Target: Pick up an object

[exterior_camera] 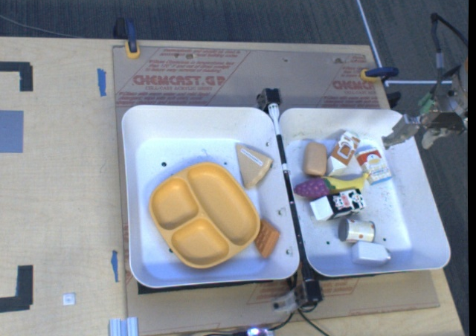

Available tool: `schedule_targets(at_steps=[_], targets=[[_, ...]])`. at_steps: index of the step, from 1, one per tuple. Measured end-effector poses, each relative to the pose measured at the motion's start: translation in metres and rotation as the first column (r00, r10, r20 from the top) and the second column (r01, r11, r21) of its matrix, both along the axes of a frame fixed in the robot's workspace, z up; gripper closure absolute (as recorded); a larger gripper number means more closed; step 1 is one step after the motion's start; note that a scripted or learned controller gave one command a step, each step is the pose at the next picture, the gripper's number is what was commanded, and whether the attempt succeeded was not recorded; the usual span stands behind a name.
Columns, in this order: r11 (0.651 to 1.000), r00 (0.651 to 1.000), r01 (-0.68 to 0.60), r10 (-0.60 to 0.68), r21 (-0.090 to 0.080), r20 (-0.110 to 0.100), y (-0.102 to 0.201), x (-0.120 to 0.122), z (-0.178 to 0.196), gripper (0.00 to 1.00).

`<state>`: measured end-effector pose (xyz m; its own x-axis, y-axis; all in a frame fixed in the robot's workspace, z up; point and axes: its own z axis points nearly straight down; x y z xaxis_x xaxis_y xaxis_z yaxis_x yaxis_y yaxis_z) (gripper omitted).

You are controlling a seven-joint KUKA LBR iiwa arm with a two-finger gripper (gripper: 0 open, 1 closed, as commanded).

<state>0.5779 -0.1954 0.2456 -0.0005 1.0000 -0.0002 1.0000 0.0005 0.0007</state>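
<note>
The right bin (424, 208) holds a small pile: a tan bread-like piece (315, 157), a purple piece (312, 189), a yellow banana shape (348, 178), two small cartons (346, 149) (374, 163), a black-and-white box (338, 203), a small can (358, 231) and a white block (370, 253). My gripper (411, 137) hangs over that bin's upper right corner, above and to the right of the cartons. It is open with nothing between its fingers.
The left bin (141, 178) holds a yellow divided plate (204, 213), a pale wedge (254, 166) and a brown cracker-like piece (267, 238). A black divider rail (286, 186) runs between the bins. Clamps (379, 72) sit at the board's far edge.
</note>
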Motion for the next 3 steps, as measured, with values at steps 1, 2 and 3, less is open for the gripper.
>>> schedule_targets(at_steps=[1,2,3], targets=[[1.0,1.0,0.0,0.0,0.001,-0.002,0.058,-0.011,-0.126,0.0],[1.0,1.0,0.001,-0.001,-0.001,0.002,0.058,-0.01,-0.115,1.0],[1.0,1.0,-0.001,0.001,0.001,0.001,0.131,-0.012,-0.041,1.0]])
